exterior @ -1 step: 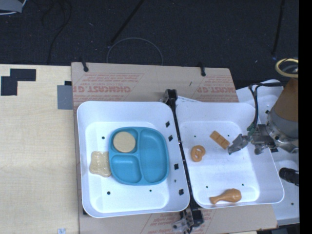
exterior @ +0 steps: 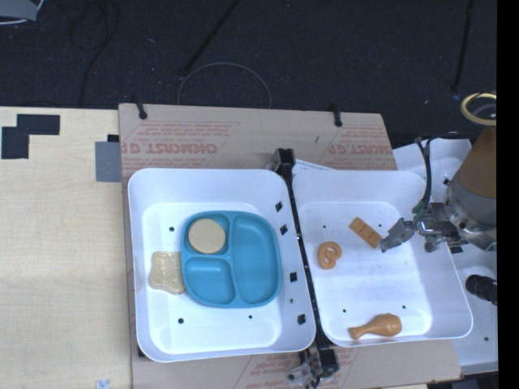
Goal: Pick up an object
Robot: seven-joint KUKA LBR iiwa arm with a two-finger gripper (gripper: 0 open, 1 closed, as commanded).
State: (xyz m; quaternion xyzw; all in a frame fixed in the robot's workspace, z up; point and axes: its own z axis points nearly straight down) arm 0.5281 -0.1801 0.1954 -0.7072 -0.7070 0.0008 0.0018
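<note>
Gripper: above right bin, just beside brown block; whether its jaws are spread or pressed together cannot be told. Block: lies flat in the bin, near pretzel. Likely light, stiff, toy-like; best pinched across its narrow sides.

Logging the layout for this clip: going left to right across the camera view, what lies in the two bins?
Pale toast slice → blue divided tray with a round tan cookie in its upper-left compartment → pretzel → brown cracker piece → claw. The drumstick lies nearer the front edge.
</note>
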